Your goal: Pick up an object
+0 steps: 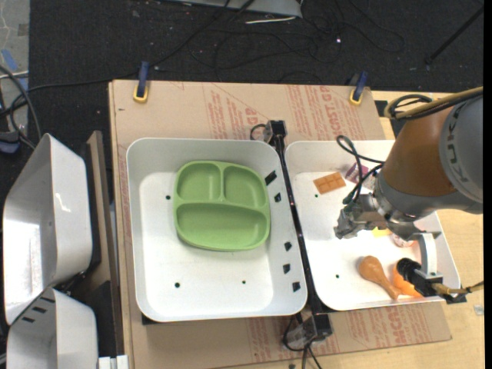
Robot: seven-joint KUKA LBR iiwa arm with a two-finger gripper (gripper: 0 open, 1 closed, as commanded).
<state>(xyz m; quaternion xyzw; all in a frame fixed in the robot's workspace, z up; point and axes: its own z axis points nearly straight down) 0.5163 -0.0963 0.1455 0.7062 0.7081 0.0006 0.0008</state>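
My gripper (351,223) hangs low over the middle of the right bin (327,287), reaching in from the right below the grey and orange arm. An orange waffle-like square (329,182) lies at the back of that bin, up and left of the gripper. A tan drumstick-shaped piece (374,270) lies near the front, below and right of the gripper. Beside it lies an orange carrot-like piece (401,286). A small pink thing (399,241) peeks out under the wrist. I see nothing between the gripper and the bin floor.
The left bin (154,275) bears a green divided plate (222,206). A black divider with clips (290,221) runs between the bins. A purple scrap (355,173) sits at the back of the right bin, half hidden by cables.
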